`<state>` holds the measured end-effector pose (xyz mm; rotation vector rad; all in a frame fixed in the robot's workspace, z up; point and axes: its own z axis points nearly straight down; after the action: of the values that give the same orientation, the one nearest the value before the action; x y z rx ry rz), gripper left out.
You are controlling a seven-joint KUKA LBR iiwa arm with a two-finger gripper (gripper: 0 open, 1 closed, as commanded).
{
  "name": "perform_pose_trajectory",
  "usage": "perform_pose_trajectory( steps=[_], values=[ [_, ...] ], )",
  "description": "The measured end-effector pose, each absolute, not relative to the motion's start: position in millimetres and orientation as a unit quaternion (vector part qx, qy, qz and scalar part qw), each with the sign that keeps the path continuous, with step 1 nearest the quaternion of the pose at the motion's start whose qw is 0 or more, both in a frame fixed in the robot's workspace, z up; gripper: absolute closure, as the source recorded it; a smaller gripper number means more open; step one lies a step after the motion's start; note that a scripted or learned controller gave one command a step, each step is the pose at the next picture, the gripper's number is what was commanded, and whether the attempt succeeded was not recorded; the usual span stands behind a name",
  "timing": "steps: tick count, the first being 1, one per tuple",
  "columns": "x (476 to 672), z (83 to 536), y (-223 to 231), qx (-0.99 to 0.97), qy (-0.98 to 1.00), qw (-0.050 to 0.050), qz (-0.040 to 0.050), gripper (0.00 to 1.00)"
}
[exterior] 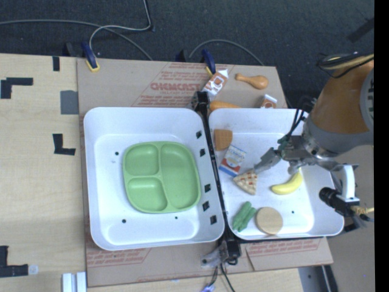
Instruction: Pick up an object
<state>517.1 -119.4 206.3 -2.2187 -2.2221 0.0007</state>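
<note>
The right bin (304,123) holds several toy foods. A waffle-patterned slice (246,182) lies near its middle, with a yellow banana (287,186) to its right. A white, blue and red packet (233,159) and an orange block (222,139) sit by the bin's left wall. A green pickle (243,215) and a round tan cookie (268,220) lie at the front. My gripper (264,162) reaches in from the right, low over the bin, its tip just above and right of the slice, between the packet and the banana. Nothing is visibly held.
The left bin (103,126) carries a green divided plate (161,176). Behind the bins on the cardboard lie a toy drumstick (251,80), a small snack packet (214,83) and an orange item (222,105). The arm's grey and orange body (340,111) covers the right bin's far right corner.
</note>
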Motion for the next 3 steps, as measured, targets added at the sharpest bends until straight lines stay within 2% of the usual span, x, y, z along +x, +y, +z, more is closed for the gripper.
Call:
perform_pose_trajectory(
  steps=[1,2,3],
  values=[
    [522.6,86,-112,-0.707,-0.708,-0.001,-0.0012,0.00],
    [574.1,86,-99,-0.706,-0.708,-0.002,-0.0014,0.00],
    [553.9,86,-102,-0.707,-0.708,-0.002,-0.0011,0.00]
  ],
)
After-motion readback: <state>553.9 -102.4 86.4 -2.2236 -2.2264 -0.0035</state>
